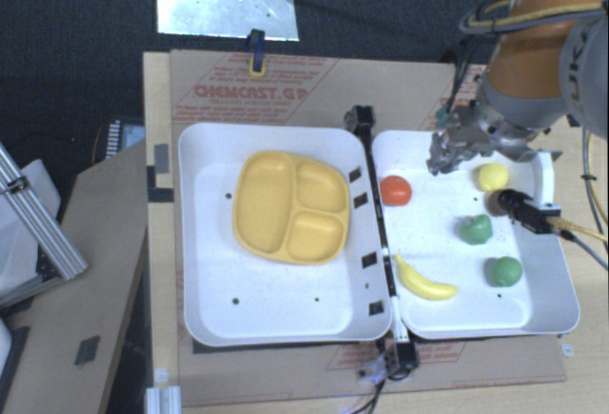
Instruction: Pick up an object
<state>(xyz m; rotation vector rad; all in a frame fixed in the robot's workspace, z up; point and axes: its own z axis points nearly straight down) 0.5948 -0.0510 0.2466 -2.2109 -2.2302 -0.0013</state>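
I look down on the counter [247, 84], topped with a sheet of printed brown cardboard, which carries two shallow white plastic bins side by side. The left white bin [211, 293] holds one thing, a yellow three-compartment plastic plate [290, 207], lying flat near its middle.

The grey arm with its orange band [547, 22] reaches in from the right over the far end of the right white bin [544, 312].

That bin holds five small things, all lying loose on its floor. A yellow toy banana [425, 281] lies by the near left edge, close to the divider. A round green fruit [504, 270] sits toward the near right. A second green fruit [476, 229] lies just beyond it, nearer the middle. A yellow lemon-like ball [492, 177] rests at the far right, and a red-orange ball [396, 190] sits by the divider at the far left.

The tool [447, 153] hangs over the bin's far part, between the red-orange ball and the yellow ball, apart from both. I cannot tell how far open it is, or whether it has hold of anything.
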